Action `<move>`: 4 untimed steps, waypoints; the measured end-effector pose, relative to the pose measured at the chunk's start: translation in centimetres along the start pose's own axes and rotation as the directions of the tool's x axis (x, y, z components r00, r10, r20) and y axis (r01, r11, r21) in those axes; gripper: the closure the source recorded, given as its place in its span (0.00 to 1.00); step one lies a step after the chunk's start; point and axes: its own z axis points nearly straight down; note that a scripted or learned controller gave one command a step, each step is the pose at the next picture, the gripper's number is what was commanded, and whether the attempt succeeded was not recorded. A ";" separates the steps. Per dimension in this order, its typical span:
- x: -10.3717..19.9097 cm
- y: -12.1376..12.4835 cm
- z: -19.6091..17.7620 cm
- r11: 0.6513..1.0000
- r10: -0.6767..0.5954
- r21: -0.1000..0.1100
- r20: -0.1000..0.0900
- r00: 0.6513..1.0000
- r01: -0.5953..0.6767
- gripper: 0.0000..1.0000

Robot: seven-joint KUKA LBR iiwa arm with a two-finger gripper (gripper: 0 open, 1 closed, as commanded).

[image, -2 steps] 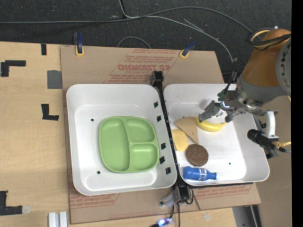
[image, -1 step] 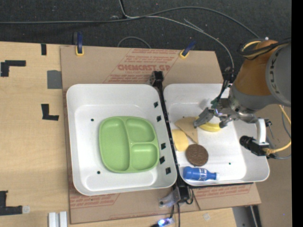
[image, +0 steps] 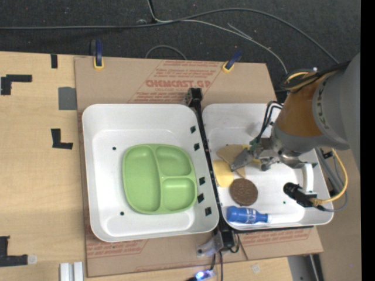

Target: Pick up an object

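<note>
Objects for picking lie in the right bin (image: 234,115): a tan wedge-shaped piece (image: 229,153) near the bin's left wall, a pale yellow block (image: 222,173) just below it, a brown round disc (image: 242,191) beside the block, and a blue bottle (image: 246,216) lying on its side along the front wall. The gripper (image: 246,160) sits low over the tan piece, its tip just beside that piece's right edge; whether the jaws are open or closed cannot be told. The grey arm (image: 328,110) with its orange band enters from the right. The left bin (image: 96,127) holds a green divided plate (image: 158,177). Both bins rest on brown cardboard (image: 170,81) on the counter (image: 35,174).
</note>
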 end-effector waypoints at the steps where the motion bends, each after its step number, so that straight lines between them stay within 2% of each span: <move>1: 0.1 0.1 -1.3 1.000 -0.002 -0.003 0.000 1.000 0.002 1.00; 3: -1.5 -0.4 -13.0 1.000 0.000 -0.011 0.003 1.000 0.000 1.00; 4: -1.5 -0.3 -14.0 1.000 0.000 -0.007 0.001 1.000 0.000 1.00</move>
